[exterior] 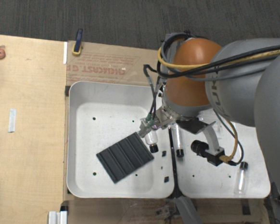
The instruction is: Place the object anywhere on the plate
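Gripper [150, 137]: low over the left bin [79, 143], at the upper right corner of the dark ribbed plate [125, 157]. Open or closed: cannot tell, as the wrist and cabling crowd the tip. Nothing can be made out in its grasp.

Plate: lies flat on the left bin's floor, turned at a slant to the walls, towards the lower right. Nothing rests on it. Judgement: the tip is placed at the plate's edge either to release there or to pass over it, and the view does not settle which.

Right bin [211, 189]: holds a small clear tube [241, 178] lying near the right wall, well apart from the plate. Judgement: this is probably the object to be placed, so the task is not yet done.

Arm [259, 70]: spans the right bin from the right, and its orange band [194, 72] hides the bin's upper part.

Bench [23, 124]: left of the bins it carries a few small items at its far left edge.
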Robot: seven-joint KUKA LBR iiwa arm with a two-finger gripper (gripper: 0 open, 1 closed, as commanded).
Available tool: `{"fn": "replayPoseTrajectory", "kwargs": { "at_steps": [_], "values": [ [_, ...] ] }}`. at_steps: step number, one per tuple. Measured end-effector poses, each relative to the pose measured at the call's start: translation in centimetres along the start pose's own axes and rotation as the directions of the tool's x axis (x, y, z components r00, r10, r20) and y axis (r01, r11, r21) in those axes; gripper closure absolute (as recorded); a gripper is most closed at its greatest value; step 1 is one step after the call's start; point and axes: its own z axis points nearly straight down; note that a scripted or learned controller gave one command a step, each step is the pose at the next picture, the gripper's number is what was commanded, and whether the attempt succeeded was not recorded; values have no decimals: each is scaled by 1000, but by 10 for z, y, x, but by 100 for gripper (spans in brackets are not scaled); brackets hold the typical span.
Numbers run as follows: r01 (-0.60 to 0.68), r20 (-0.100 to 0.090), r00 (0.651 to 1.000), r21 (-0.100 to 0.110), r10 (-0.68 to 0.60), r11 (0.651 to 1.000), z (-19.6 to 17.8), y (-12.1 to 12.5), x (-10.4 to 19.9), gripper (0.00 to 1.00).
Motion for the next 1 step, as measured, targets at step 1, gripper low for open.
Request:
{"fn": "replayPoseTrajectory", "kwargs": {
  "at_steps": [1],
  "values": [
    [0,0,1000,0,0,1000,0,0,0,0]
  ]
}}
